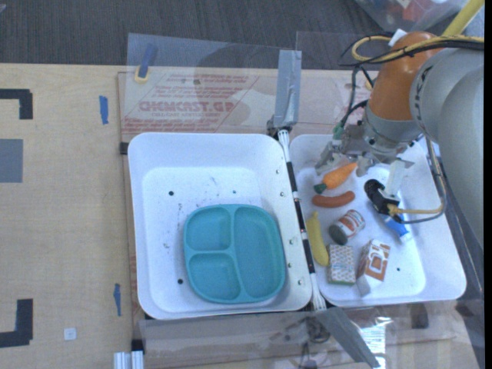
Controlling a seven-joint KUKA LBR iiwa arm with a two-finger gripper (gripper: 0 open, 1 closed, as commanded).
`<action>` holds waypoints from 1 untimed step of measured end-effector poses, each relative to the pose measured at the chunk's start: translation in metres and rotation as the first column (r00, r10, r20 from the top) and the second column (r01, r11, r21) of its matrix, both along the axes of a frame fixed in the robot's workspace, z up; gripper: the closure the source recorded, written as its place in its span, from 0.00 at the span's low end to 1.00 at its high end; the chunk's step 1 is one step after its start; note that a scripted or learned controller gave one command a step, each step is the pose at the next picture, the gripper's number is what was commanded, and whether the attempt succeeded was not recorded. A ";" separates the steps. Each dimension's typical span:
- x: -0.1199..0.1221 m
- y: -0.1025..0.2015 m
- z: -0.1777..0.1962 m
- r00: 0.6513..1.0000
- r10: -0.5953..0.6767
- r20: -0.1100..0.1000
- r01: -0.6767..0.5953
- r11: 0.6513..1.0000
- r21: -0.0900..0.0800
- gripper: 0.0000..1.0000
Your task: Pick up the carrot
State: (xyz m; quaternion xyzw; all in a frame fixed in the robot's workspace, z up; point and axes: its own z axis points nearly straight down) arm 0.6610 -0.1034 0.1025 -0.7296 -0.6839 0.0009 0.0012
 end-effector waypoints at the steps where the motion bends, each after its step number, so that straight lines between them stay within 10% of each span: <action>1: 0.000 -0.002 0.011 1.000 -0.001 0.000 0.001 1.000 -0.005 1.00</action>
